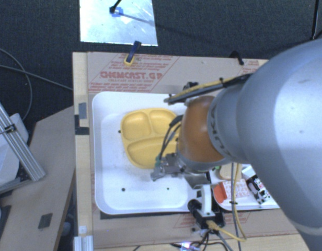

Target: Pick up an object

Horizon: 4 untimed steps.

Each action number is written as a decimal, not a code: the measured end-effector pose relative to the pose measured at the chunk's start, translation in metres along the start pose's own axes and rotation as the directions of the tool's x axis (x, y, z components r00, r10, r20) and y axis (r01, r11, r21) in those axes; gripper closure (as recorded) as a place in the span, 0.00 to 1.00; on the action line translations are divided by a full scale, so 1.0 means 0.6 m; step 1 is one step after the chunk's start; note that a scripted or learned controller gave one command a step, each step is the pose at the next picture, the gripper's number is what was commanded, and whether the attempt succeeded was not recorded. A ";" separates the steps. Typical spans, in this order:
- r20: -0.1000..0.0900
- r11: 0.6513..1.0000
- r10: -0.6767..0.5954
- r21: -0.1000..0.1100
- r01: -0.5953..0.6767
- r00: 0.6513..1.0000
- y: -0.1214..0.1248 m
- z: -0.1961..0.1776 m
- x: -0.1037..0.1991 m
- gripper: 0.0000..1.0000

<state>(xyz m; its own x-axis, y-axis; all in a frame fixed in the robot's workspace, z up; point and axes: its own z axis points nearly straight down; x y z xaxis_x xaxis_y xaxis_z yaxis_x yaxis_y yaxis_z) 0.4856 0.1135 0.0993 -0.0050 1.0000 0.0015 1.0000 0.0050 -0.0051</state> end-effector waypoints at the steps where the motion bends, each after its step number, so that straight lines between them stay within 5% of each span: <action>1: 0.002 1.000 -0.003 0.006 0.003 1.000 0.099 0.030 0.133 0.00; 2: 0.001 1.000 0.003 0.007 -0.003 1.000 0.119 0.028 0.114 0.00; 3: 0.002 1.000 0.007 -0.015 -0.007 1.000 0.239 -0.077 0.018 0.00; 4: -0.006 1.000 -0.009 -0.021 0.008 1.000 0.275 -0.281 0.201 0.00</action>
